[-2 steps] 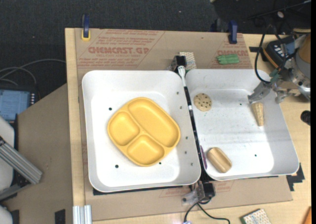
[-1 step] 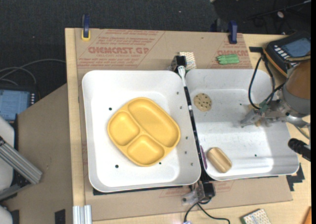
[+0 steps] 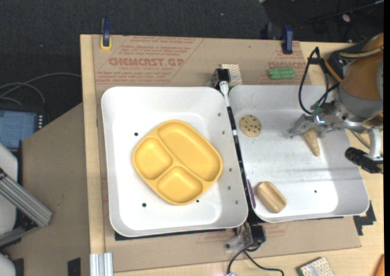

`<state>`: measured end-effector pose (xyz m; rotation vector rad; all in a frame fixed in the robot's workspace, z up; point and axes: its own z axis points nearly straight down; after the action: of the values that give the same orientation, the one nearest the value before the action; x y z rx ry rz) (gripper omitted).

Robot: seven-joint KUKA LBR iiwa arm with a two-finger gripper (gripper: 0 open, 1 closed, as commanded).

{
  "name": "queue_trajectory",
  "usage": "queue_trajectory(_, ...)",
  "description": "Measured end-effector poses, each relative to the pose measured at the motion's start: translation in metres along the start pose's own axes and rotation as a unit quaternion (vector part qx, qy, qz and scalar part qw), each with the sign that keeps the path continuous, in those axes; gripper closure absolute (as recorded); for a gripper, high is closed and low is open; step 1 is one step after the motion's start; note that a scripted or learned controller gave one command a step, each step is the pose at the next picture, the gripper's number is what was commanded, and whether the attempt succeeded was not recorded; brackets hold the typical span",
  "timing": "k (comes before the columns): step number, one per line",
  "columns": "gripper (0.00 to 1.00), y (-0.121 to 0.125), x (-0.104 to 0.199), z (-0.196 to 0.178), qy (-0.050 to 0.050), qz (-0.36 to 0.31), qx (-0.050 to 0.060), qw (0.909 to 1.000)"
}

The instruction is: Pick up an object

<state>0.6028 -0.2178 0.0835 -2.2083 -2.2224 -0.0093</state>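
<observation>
Two shallow white bins sit side by side on a tan bench, seen from above at a slant. The left bin point(image 3: 116, 165) holds a yellow divided plate point(image 3: 177, 162) with three compartments, lying flat near the bin's centre. The right bin point(image 3: 341, 198) holds three small things. A round tan cookie point(image 3: 250, 125) with dark specks lies at about ten o'clock from that bin's centre, close to the wall shared with the left bin. A tan bread roll point(image 3: 270, 197) lies at about seven o'clock, near the front left corner. A cone-shaped tan piece point(image 3: 312, 142) lies at about one o'clock from the bin's centre, its narrow end pointing toward the front.

The grey arm with its orange band point(image 3: 364, 77) reaches in from three o'clock. Its gripper point(image 3: 311, 123) hangs low over the right bin, and its metal fingers point(image 3: 298, 128) spread apart in a wide stance. The cone-shaped piece sits just below and between them, at six o'clock from the gripper; whether the fingers touch it cannot be told, and nothing is clearly gripped.

At twelve o'clock beyond the right bin, a small green object point(image 3: 281, 74) rests on the bench.
</observation>
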Motion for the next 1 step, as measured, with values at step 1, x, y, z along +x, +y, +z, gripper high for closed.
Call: queue_trajectory(1,1.00,-0.0011,-0.0029,-0.0122,-0.004,0.000,-0.003,1.0000)
